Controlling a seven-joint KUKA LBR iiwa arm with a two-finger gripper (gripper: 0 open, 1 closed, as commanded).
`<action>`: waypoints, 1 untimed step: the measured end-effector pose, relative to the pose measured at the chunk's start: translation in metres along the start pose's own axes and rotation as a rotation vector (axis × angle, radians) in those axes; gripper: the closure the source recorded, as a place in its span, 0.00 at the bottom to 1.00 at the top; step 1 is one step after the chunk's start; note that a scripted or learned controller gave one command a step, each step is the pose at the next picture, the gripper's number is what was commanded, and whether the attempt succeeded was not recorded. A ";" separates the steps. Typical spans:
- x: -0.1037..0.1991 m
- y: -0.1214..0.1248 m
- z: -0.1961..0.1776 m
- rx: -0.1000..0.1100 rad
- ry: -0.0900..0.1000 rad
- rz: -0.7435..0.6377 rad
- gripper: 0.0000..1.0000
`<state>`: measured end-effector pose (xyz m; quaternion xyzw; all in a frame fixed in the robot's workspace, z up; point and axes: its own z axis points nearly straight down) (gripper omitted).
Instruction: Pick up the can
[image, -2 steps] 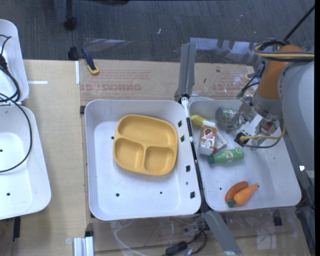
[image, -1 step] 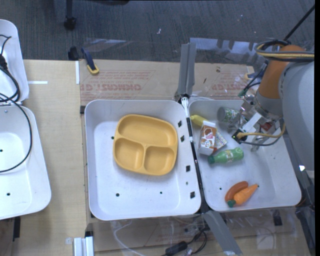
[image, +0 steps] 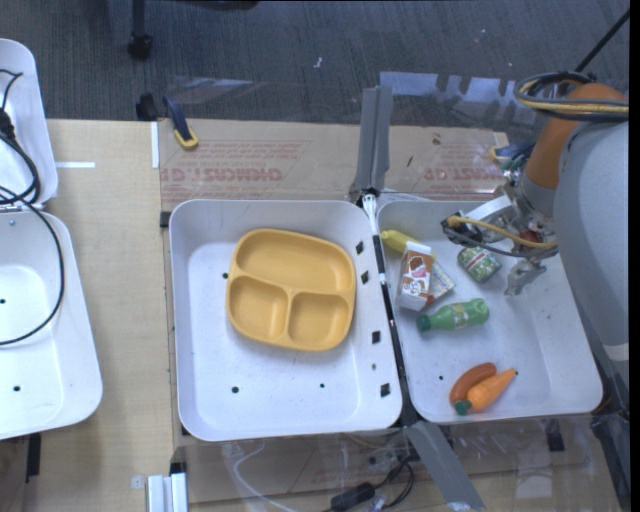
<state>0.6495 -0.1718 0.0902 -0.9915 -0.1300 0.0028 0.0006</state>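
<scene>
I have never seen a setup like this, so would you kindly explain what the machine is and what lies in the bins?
This is one picture from a fixed camera above a bench, looking down at a slant. The grey arm with the orange band reaches in from the right; it is a robot arm, and its gripper is over the right bin. That bin holds a small can close beside the gripper, a carton, a green bottle, a toy carrot and a yellow item. The left bin holds a yellow divided plate. Nothing is visibly held; the can lies in the bin.
</scene>
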 end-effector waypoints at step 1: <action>-0.017 0.041 -0.007 0.009 0.005 0.041 0.00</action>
